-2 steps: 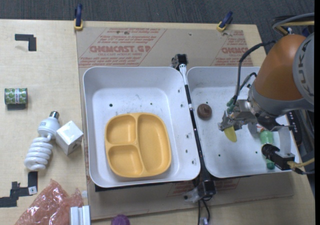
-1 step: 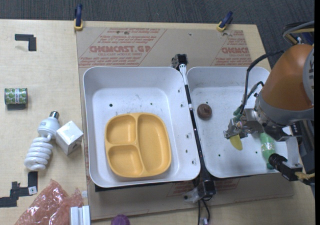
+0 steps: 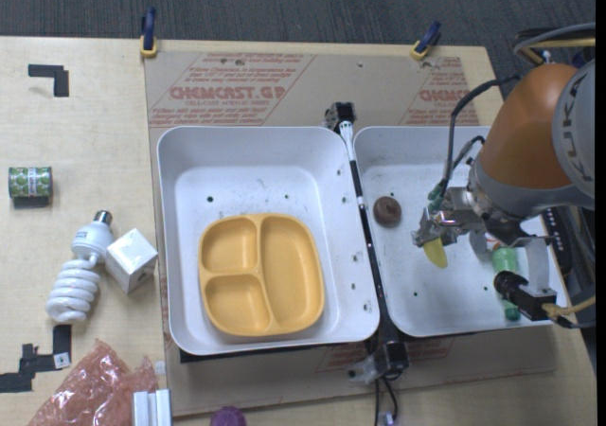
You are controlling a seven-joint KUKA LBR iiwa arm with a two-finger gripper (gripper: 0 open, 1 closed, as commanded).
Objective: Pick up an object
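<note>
My gripper (image 3: 432, 237) hangs over the middle of the right bin (image 3: 407, 310), reaching in from the right under the grey and orange arm (image 3: 530, 145). A small yellow object (image 3: 436, 255) sticks out from between the fingertips, and the fingers look shut on it. A small round brown object (image 3: 385, 210) lies on the bin floor to the gripper's left, apart from it. A green object (image 3: 505, 258) sits at the bin's right side, partly hidden by the arm's cabling.
The left bin (image 3: 180, 225) holds a yellow divided plate (image 3: 260, 275). Left of the bins, the bench carries a spiral light bulb (image 3: 78, 273), a white cube (image 3: 131, 259), a green can (image 3: 29, 184) and a pink mesh bag (image 3: 90, 386).
</note>
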